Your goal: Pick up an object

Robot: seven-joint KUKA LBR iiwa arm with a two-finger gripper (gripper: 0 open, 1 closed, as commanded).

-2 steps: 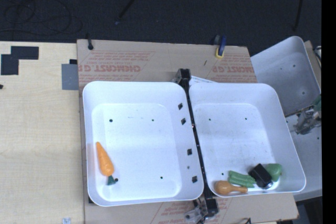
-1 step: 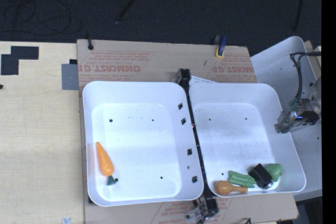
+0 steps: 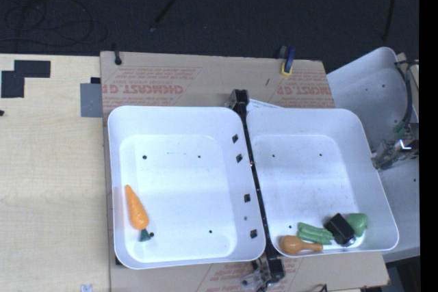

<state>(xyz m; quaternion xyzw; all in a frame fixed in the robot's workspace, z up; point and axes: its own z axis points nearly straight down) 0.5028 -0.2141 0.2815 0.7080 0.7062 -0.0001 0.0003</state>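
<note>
An orange toy carrot (image 3: pixel 135 207) with a small dark green top lies near the front left wall of the left bin (image 3: pixel 171 121). In the front right corner of the right bin (image 3: pixel 308 123) several small things are clustered. They are a green pod-shaped piece (image 3: pixel 314 233), a black block (image 3: pixel 340 229), a lighter green piece (image 3: pixel 357 221) behind the block, and an orange-yellow pear-shaped piece (image 3: pixel 298 245) against the front wall.
Both bins rest on a cardboard sheet (image 3: pixel 205 82) on a wooden bench. A black clamp strip (image 3: pixel 248 174) joins the bins along the middle. A blue and yellow clip (image 3: pixel 287 60) sits at the cardboard's back edge. A pale grey plate (image 3: pixel 373 82) with cables stands at the right.
</note>
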